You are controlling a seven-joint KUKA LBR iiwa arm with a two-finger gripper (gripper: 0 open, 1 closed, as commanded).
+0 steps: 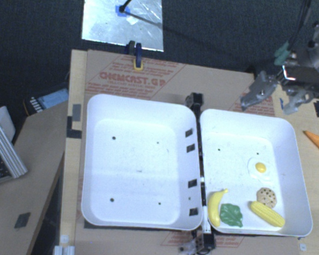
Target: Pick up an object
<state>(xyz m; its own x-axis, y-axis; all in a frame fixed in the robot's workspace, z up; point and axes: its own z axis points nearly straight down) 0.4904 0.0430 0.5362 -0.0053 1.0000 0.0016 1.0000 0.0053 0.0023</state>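
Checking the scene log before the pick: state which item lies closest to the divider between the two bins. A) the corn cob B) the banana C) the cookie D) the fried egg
B: the banana lies at the left edge of the right bin, beside the divider; the fried egg, cookie and corn cob all sit farther right.

Two white bins sit side by side, the left bin (pixel 99 146) and the right bin (pixel 226 130). In the right one, five toy foods: one fried egg (pixel 260 168), one cookie (pixel 266 196), one corn cob (pixel 267 214), one banana (pixel 215 206), one green leafy piece (pixel 231 214). Out on the surface, one carrot (pixel 318 141) lies at the right edge.
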